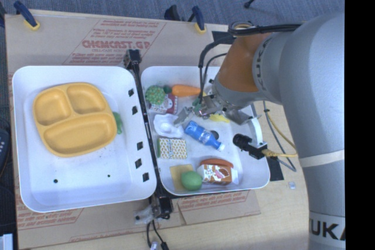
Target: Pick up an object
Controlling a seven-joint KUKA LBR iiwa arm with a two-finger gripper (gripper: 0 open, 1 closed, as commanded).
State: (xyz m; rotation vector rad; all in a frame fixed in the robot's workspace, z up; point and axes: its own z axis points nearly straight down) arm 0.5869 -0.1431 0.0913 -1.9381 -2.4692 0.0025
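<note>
Two white bins sit side by side on the counter (53, 32), which is covered with printed cardboard. I take the blue bottle (203, 134) in the right bin (261, 175) as my landmark; it lies on its side near the middle of that bin, tilted, cap end toward the lower right.

Just above the blue bottle, the tool (199, 108) hangs low over the bin at the end of the grey arm (310, 96), below the orange band (240, 67). Metal parts crowd together there, and I cannot tell whether the tool is spread or pressed together, nor whether anything sits in it.

Up and to the left of the bottle lie a green leafy vegetable (155, 94) resting on a red-labelled packet (167, 105), and beside them an orange carrot (186, 91). Immediately left of the bottle is a small white piece (164, 125). Below and left of it sits a patterned square packet (172, 149). Below the bottle lies a red and white pouch (217, 173), and left of that a green ball (191, 180) on a pale yellow block (180, 171).

Well to the left of the bottle, in the left bin (35, 196), a yellow divided tray (73, 119) lies flat, with a bit of green peeking out at its right edge.
</note>
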